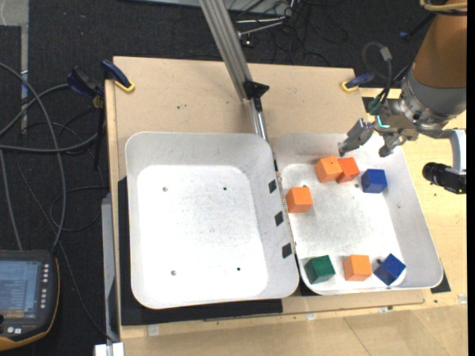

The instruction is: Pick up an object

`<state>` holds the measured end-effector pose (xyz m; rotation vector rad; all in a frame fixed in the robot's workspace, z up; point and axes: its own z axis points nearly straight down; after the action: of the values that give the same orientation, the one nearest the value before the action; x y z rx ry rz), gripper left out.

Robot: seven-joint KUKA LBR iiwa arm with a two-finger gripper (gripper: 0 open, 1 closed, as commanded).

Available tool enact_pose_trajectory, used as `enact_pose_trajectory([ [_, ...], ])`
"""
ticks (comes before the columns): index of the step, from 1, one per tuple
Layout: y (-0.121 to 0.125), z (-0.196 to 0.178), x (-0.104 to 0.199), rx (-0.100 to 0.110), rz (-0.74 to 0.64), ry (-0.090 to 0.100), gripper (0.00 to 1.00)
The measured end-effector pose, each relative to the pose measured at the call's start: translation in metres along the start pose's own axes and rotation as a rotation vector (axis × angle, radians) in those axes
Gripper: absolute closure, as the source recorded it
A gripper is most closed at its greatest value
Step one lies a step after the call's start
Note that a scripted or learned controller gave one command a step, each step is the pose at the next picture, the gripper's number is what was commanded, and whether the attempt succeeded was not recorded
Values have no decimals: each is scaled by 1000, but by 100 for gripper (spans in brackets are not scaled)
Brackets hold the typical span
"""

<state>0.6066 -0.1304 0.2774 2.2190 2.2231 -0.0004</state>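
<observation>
1. Your gripper [369,141] hangs spread, holding nothing, over the right bin [415,225] near its far edge.
2. You have seven cubes there: four orange, two blue, one green; the nearest, an orange pair [336,169], sits just below the fingers.
3. Left bin [148,154] gives you open floor.

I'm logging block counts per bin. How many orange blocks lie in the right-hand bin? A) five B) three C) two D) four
D: in the right-hand bin, four orange blocks show: two touching near the far end, one by the left wall, and one at the near edge.
</observation>
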Motion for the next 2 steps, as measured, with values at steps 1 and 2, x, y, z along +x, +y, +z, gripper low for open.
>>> enact_pose_trajectory([
  [1, 1, 64, -1, 7, 2, 1, 0],
  [2, -4, 123, 8, 7, 3, 2, 0],
])
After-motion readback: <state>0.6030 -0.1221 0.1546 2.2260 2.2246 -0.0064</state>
